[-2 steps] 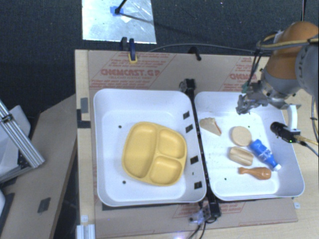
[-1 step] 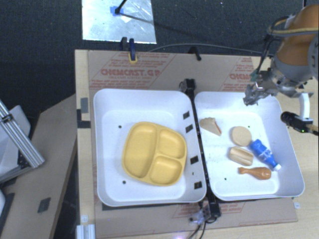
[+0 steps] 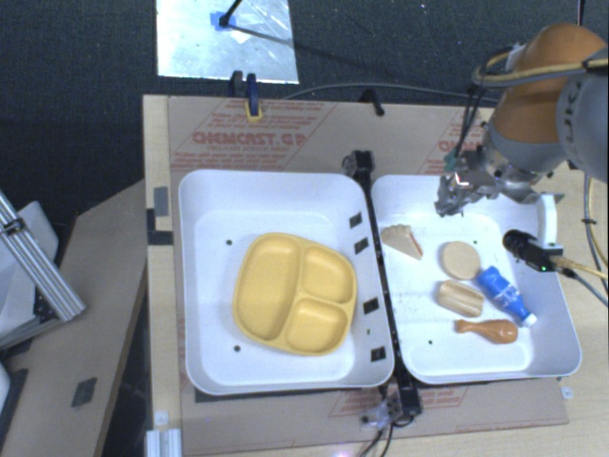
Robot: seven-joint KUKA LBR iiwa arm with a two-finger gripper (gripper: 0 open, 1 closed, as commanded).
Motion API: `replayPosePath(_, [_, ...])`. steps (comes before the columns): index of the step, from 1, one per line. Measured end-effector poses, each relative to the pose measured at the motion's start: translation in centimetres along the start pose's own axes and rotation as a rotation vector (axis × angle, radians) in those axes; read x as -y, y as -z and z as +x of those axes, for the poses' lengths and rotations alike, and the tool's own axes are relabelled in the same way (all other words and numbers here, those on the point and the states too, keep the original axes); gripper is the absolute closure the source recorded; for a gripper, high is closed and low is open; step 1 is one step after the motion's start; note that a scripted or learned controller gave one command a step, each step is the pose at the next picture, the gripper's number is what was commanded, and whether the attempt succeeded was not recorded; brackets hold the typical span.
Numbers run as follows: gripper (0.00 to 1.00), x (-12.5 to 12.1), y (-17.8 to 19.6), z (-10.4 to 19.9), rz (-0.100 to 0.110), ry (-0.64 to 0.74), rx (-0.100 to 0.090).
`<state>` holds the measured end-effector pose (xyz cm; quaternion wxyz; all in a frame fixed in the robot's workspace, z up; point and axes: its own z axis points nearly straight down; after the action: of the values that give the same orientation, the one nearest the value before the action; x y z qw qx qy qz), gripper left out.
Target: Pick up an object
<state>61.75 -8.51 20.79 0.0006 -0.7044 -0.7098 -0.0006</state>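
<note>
The pincer hovers over the far edge of the right bin; whether it is open or closed cannot be told, and nothing visibly hangs from it. The candidates lie nearer the camera: sandwich wedge, round cookie, bread roll, blue bottle, drumstick. Judged progress: no pick made; descent, closure and lift are left.

Arm enters from the right, above the far right corner of the right bin. Orange band sits highest, near the top right, over a grey wrist housing that leans down and left toward the bin's back wall. Gripper hangs below the wrist, tips pointing down over the bin's far edge, just inside the rear rim. Nothing visible between the tips. Finger spread too small and dark to read. Cables loop beside the wrist.
</note>
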Motion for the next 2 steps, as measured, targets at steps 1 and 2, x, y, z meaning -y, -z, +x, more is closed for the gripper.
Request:
replayPosePath(1, [1.0,1.9,-0.7,4.7,0.001,0.0,0.0])
replayPosePath(2, [1.0,3.4,1.0,9.7,-0.001,0.002,-0.001])
